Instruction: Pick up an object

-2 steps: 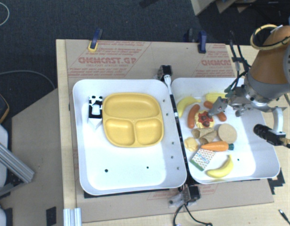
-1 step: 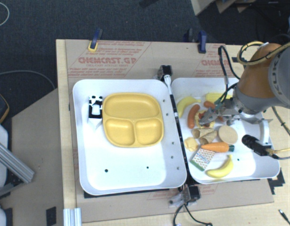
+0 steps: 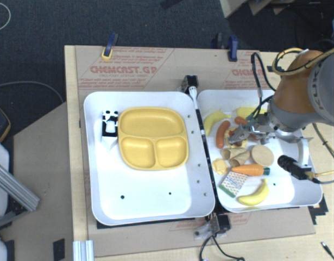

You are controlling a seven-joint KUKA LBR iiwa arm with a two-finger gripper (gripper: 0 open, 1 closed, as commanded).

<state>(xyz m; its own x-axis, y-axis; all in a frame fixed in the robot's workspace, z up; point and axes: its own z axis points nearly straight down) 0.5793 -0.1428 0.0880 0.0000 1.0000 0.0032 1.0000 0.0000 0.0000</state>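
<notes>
— Grey gripper (image 3: pixel 244 129) is hovering among the food in the right bin (image 3: pixel 302 200)?

— Yes, beside the sausage (image 3: pixel 223 132). I'm risking nudging crowded pieces; finger state, cannot tell.

One camera hangs above the bench (image 3: pixel 156 64), tilted down on it from some way off, both bins inside its frame.

Your bench (image 3: pixel 156 64) has a brown board top printed with red lettering along its far edge. Two white bins sit directly on it, side by side and touching: the left bin (image 3: pixel 101 200) fills the middle, the right bin (image 3: pixel 297 197) reaches the right edge. Two clamps (image 3: pixel 108 48) grip the far edge.
</notes>
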